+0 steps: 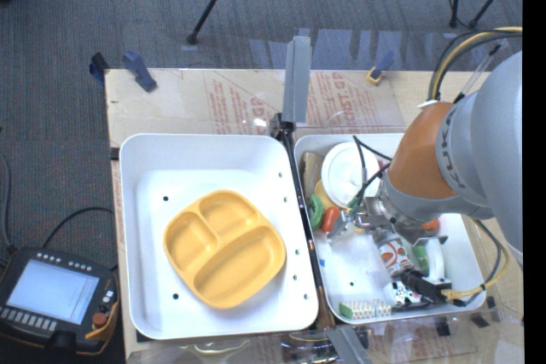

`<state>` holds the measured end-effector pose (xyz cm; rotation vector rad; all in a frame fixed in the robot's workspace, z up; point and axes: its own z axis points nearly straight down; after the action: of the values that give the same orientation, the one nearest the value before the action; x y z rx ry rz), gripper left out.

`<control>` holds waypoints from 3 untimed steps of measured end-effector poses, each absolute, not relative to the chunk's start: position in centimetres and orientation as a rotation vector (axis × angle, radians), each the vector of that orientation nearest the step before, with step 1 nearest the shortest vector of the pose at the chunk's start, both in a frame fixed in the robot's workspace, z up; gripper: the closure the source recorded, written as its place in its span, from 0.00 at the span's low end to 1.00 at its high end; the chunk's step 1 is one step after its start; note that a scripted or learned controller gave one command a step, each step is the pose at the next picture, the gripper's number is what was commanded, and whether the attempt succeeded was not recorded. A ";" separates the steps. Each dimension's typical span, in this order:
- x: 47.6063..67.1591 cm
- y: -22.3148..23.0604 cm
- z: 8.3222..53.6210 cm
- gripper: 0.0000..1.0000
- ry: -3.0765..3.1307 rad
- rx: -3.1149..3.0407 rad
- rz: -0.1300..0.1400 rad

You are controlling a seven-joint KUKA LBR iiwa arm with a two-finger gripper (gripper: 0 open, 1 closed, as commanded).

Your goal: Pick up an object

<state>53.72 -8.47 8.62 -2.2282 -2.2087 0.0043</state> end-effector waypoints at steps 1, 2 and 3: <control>53.6 -8.5 9.5 1.00 -2.210 -2.221 0.009; 59.4 -3.7 26.4 1.00 -2.200 -2.250 -0.008; 59.1 -9.0 12.0 1.00 -2.447 -1.956 0.011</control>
<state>59.11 -8.98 11.95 -1.9555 -2.4467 0.0107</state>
